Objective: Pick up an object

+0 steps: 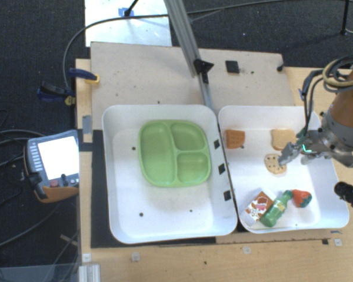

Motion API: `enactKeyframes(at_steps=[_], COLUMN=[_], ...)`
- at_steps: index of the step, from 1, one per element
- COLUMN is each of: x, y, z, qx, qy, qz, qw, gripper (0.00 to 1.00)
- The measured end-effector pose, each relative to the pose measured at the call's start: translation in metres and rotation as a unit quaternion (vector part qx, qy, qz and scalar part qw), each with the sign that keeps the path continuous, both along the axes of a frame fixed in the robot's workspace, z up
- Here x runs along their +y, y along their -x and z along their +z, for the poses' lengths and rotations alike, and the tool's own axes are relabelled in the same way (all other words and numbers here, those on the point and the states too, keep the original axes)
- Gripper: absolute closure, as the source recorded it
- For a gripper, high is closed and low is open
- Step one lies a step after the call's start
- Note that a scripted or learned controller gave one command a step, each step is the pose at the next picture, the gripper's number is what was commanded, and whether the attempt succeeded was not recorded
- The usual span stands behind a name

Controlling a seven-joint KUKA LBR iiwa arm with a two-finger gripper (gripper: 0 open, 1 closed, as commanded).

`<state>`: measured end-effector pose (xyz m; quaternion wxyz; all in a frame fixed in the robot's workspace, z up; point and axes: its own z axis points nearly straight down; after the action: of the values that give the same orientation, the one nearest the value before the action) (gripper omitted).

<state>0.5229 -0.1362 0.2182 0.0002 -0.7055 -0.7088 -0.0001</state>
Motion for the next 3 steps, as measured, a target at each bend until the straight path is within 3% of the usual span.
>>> enactKeyframes(at_steps=[1, 3], x=[0.0, -0.007], y=[0.0, 0.006], z=[0.001, -0.105], qx=[-0.001, 0.002], qy=[0.0001, -0.0003], qz=[0.0, -0.002], qw=[1.0, 1.0], gripper=[0.0, 0.0])
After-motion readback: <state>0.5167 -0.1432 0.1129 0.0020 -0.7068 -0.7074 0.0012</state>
